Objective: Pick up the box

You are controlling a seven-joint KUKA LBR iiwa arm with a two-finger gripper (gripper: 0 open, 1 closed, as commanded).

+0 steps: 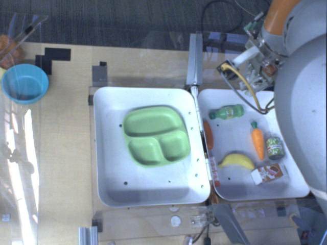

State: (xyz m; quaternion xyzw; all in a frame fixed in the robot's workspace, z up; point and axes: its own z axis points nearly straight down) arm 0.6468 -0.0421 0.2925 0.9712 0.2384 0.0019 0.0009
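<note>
Nearest the camera, at the front of the right bin, lies the box, a small carton in brown and white resting flat and slightly askew, just beside the banana and close below the small can. It looks light and fairly stiff, a cardboard pack that would likely dent under a hard squeeze, with smooth printed faces that may slip; the best hold is probably across its short width, coming straight down, since the banana crowds one end and the bin's front wall sits close behind it. Further in stand the carrot, a red sausage-like piece along the divider, and a green bottle lying on its side toward the back. The left bin carries a green divided plate. Both bins are smooth white plastic, so the carton may slide if nudged. Beyond them, the pincer hangs over the back rim of the right bin, well apart from the box; whether it is released or clenched cannot be told among the cables. The pale wooden bench bears a blue bowl at far left, with dark carpet behind.
</note>
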